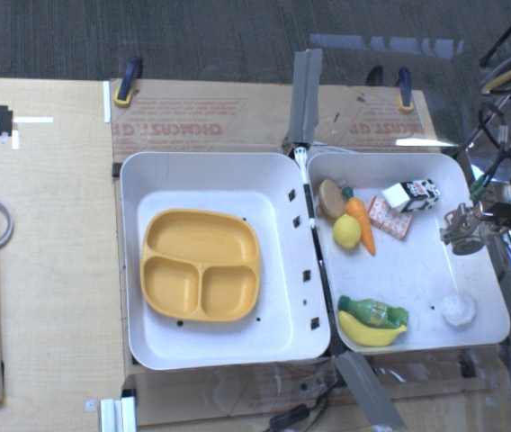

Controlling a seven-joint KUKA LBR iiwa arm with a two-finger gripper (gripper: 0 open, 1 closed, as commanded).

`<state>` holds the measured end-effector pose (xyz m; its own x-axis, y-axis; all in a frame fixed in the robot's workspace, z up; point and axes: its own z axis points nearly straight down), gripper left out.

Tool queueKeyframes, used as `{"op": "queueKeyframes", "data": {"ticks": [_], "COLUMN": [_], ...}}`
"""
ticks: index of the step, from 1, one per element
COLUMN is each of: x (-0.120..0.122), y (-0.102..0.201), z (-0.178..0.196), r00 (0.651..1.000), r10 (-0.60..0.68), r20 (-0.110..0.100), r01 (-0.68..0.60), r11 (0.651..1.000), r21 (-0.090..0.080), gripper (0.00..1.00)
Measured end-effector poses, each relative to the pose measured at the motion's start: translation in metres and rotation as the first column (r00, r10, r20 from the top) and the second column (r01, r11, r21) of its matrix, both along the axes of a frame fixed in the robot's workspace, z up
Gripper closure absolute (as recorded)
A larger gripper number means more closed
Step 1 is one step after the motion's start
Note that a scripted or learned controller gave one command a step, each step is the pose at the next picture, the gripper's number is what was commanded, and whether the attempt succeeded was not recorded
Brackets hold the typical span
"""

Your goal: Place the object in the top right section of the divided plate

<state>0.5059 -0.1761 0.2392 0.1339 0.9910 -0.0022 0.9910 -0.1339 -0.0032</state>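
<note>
Gripper (461, 230) at the right bin's (485, 327) right edge, grip state indiscernible; yellow divided plate (201, 264) in the left bin (278, 183).
Your target is unspecified: the lemon (346, 231), mid-left in the right bin, looks light, smooth, rigid; grasp across its middle.

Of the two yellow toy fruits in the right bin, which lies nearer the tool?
The yellow plastic banana by the bin's near edge, beside the green bottle; the round yellow lemon sits farther left, touching the orange carrot.

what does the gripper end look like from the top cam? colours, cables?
The gripper looks like a small grey metallic assembly above the right bin. Behind it sit dark blocky parts with thin dark cables and a green one looping upward. Finer markings are too small to tell.
</note>
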Motion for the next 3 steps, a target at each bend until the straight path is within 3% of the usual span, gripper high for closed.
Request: {"op": "queueKeyframes", "data": {"ticks": [1, 2, 3], "x": [-0.023, -0.014, -0.029], "y": [0.097, 0.151, 0.209], "z": [-0.049, -0.038, -0.049], "r00": [0.989, 0.996, 1.0], "r10": [-0.145, -0.084, -0.014], "r20": [-0.002, -0.001, -0.002], "r01": [0.145, 0.084, 0.014], "r11": [0.989, 0.996, 1.0], "r21": [0.0, 0.0, 0.0], "gripper": [1.0, 1.0, 1.0]}}
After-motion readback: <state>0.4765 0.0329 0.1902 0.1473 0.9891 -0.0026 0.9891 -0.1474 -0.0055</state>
